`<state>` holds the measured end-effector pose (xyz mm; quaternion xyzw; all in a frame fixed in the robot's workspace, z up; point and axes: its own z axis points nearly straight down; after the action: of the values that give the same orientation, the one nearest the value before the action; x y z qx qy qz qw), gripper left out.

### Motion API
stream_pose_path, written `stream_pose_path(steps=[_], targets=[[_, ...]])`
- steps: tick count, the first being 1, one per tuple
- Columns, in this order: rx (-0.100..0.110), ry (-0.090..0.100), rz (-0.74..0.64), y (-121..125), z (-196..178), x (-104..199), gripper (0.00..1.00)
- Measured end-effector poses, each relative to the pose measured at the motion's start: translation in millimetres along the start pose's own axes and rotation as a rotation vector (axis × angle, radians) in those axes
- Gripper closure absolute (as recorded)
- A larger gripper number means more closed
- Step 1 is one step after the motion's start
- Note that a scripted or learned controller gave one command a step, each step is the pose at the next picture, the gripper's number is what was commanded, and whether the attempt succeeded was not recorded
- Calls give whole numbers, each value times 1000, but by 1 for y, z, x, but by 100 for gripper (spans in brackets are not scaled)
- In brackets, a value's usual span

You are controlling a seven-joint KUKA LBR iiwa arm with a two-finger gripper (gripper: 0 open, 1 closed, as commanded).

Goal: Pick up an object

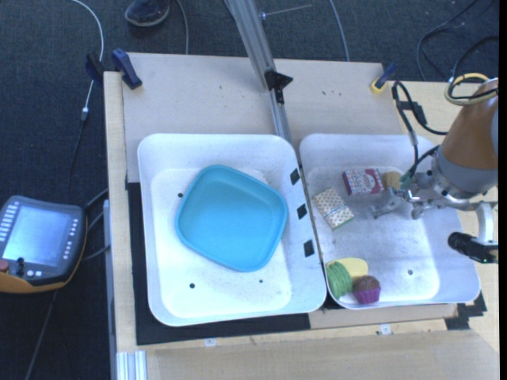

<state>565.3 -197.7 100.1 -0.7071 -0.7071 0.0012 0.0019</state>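
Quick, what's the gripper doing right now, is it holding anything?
Gripper: cannot be told; it sits low in the right bin beside the red packet, with nothing visibly held.

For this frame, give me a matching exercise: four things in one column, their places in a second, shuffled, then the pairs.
Things:
1. blue plate
2. red packet
3. purple cupcake
4. patterned packet

Places:
A. right bin's near left corner
B. by the divider, right bin
C. middle of the left bin
D. right bin's far side, left of the gripper

Pairs: 1-C, 2-D, 3-A, 4-B
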Motion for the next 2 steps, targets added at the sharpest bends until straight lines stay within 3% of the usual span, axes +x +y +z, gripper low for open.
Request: stream_pose_path(steps=[1, 2], targets=[[-6, -1, 0, 2, -14, 0, 100], [-10, -2, 0, 10, -69, -6, 100]])
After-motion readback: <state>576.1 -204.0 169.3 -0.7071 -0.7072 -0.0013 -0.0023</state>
